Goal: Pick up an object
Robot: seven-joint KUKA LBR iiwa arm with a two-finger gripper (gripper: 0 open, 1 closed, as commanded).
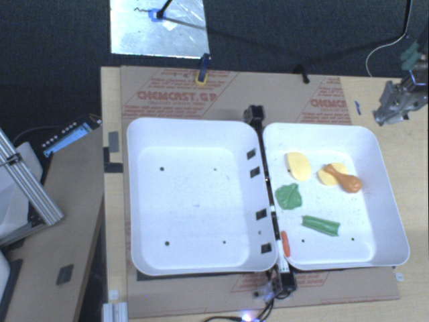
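While the bench (167,89) spreads widest, with its brown printed board under everything, the two white bins sit on it side by side, rims nearly touching along the black clips at the centre. Larger in view is the left bin (144,247), its floor bare from rim to rim. Next, the right bin (385,200) holds the items, all gathered in its middle, leaving free floor along its 12 o'clock and 6 o'clock walls. Among them, a yellow-orange drumstick toy (340,177) lies at 3 o'clock, just beside a pale yellow slice (298,166); a green leaf piece (289,196) sits at 9 o'clock, and a long green pod (320,225) at 6 o'clock. A small orange-red piece (285,243) lies against the bin's left rim. Beyond the right bin's 1 o'clock corner hangs the gripper (391,109) (too blurred; I cannot tell how its jaws stand), nothing seen in it.
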